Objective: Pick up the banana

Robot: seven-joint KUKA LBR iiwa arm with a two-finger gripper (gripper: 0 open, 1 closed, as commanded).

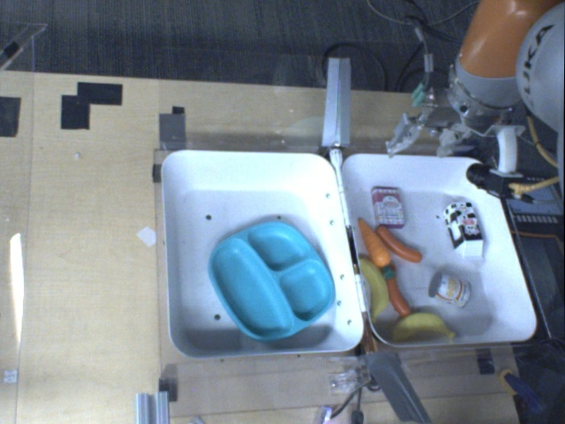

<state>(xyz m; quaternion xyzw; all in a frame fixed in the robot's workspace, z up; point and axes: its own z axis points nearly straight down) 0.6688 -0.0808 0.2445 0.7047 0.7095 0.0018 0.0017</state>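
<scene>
The yellow banana (422, 327) lies on its side near the front wall of the right bin (508, 263). A second, yellow-green banana-shaped piece (376, 288) lies along that bin's left wall. My gripper (427, 136) hangs over the bin's back edge, far from both. Its fingers stand apart with nothing between them, so it is open. The orange-banded wrist (499, 25) rises behind it at the upper right.
The right bin also holds a red tin (387, 207), an orange carrot (374, 244), a sausage (401, 245), a small orange piece (398, 298), a cow-patterned carton (463, 223) and a small can (449, 288). A blue divided plate (272, 277) lies in the left bin (190, 237).
</scene>
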